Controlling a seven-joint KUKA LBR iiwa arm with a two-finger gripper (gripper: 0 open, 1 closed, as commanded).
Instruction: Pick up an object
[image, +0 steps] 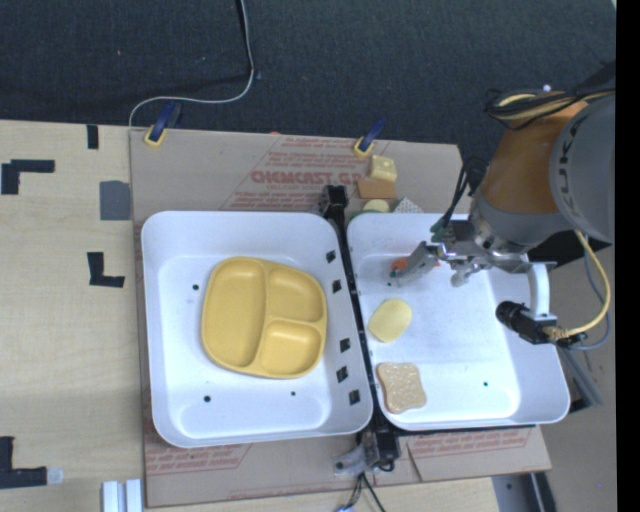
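We see the pincer (432, 262) low in the right bin (500, 400), near its back left corner, by a small red object (400, 266). Whether it is wide or narrow we cannot tell. A pale yellow chip (389, 319) and a slice of toast (402, 387) lie loose nearer the front. We judge nothing is lifted yet; the whole pick is left.

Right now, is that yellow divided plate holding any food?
Empty. The yellow divided plate in the left bin shows bare compartments; the toast and pale yellow piece lie in the right bin.
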